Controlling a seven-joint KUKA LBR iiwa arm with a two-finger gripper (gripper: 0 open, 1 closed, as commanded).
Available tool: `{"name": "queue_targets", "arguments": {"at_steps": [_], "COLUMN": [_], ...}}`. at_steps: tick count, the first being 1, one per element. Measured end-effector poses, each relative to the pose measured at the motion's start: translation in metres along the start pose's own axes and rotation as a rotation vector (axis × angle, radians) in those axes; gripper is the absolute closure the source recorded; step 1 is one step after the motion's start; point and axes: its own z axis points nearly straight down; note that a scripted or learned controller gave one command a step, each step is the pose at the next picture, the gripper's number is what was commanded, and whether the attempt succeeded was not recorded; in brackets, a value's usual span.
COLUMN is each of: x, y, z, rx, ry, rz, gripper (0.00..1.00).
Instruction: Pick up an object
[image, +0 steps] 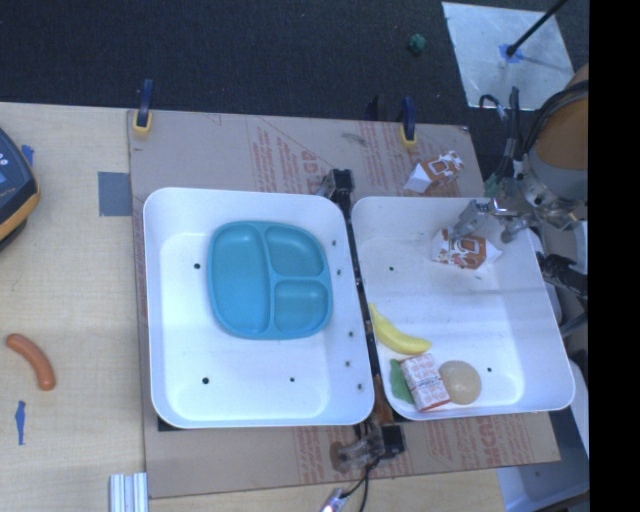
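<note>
My gripper (488, 216) hangs over the far right corner of the right bin (520, 330), below the arm's orange band. A small brown and white packet (463, 250) sits just under and left of the gripper, very close to it; whether they touch is unclear. Along the bin's near left side lies a yellow banana (398, 336). At the near edge sit a red and white box (425, 382), a green piece (399, 379) tucked beside it, and a beige round object (461, 381).
The left bin (180, 330) holds a blue divided plate (270, 278). A second brown and white packet (435, 173) lies on the cardboard behind the right bin. An orange sausage (32, 360) lies on the bench far left. Cables hang at the right.
</note>
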Motion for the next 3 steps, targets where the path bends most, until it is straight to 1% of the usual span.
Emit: {"name": "queue_targets", "arguments": {"at_steps": [1, 2, 3], "x": [0.001, -0.001, 0.000], "y": [0.005, 0.006, 0.006], "z": [0.026, 0.013, 0.014], "rx": [-0.005, -0.011, -0.010], "ry": [0.000, -0.005, -0.005], "rz": [-0.005, -0.007, -0.007], "gripper": [0.00, 1.00, 0.00]}}
